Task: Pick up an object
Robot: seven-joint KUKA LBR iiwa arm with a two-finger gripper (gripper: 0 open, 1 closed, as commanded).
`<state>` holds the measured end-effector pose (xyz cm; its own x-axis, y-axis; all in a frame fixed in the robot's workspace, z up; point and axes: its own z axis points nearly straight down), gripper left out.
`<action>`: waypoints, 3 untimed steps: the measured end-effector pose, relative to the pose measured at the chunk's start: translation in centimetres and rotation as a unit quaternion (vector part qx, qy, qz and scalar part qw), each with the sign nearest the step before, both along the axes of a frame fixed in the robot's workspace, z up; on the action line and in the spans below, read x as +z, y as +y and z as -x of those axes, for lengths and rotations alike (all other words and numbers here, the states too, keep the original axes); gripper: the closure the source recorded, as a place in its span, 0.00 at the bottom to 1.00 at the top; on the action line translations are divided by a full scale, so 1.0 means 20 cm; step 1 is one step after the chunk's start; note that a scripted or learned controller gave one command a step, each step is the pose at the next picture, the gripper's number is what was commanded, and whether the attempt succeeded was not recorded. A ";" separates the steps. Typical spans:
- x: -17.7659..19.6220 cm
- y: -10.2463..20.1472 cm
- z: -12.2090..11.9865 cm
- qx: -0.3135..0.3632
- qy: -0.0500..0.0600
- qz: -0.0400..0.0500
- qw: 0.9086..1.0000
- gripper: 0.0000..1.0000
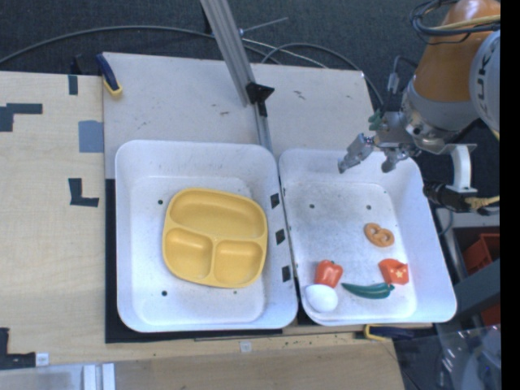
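In the right bin lie a brown pretzel, a red pepper, a second red piece, a dark green chili and a white egg. My gripper hangs over the far edge of this bin, well above and behind the pretzel. Its two fingers are spread apart, open, with nothing between them.
The left bin holds a yellow divided plate. A slanted metal pole rises from the back between the bins. Cables run over the dark floor behind the bench. The arm's orange band sits at the upper right.
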<state>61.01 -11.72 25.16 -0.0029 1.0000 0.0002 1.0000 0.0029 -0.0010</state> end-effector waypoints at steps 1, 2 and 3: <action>0.00 0.00 0.00 0.000 0.000 0.000 1.000 0.00; -0.32 0.03 0.00 0.000 0.003 0.000 1.000 0.00; -0.54 0.04 0.02 0.000 0.003 0.000 1.000 0.00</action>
